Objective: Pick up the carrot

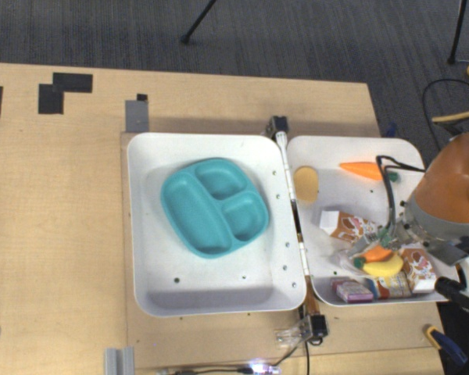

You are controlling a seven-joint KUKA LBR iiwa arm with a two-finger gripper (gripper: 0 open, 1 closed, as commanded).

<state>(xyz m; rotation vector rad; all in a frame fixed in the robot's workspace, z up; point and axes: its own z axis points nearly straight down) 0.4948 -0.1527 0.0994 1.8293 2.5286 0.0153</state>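
The carrot (361,169) is a slim orange cone lying flat near the far wall of the right bin (328,153), its tip pointing left. My gripper (394,235) hangs below the grey wrist and the orange band (456,180) at the bin's right side. It is down among the clutter in the near half of the bin, well on the near side of the carrot and apart from it. A black cable (388,180) loops from the wrist past the carrot's thick end.
Near the gripper lie a yellow fruit (383,268), a small orange piece (377,253), printed packets (355,227), a purple box (352,291) and a red carton (419,273). A tan round (306,181) sits by the divider. The left bin (160,287) holds a teal divided plate (213,206).
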